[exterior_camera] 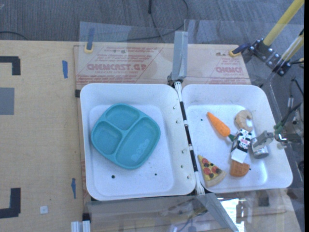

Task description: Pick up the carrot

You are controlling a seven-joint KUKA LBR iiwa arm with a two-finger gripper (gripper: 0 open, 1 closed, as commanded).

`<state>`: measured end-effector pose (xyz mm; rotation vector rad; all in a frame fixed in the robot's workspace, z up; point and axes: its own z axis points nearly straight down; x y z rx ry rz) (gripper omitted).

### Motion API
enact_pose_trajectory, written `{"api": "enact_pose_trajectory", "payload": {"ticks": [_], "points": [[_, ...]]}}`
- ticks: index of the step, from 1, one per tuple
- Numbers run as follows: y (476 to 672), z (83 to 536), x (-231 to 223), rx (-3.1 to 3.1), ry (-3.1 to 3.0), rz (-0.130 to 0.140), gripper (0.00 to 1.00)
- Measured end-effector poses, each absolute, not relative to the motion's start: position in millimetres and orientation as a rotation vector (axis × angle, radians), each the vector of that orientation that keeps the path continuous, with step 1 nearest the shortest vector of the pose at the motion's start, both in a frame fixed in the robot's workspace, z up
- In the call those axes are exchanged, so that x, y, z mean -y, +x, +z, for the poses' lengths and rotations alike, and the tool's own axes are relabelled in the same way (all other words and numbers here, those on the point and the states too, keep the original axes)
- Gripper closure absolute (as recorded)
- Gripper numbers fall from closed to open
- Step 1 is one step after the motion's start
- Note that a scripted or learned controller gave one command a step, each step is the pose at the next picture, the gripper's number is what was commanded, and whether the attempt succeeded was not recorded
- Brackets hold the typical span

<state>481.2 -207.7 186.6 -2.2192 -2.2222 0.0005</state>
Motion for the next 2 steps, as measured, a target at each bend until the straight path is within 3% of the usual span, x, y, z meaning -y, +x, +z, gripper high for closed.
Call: {"api": "enact_pose_trajectory", "payload": {"ticks": [1,2], "points": [[581.4,101.4,171.8,2.544,-1.880,-0.011,0.00],[652.5,90.8,121.7,2.482,-1.911,0.020,0.00]]}}
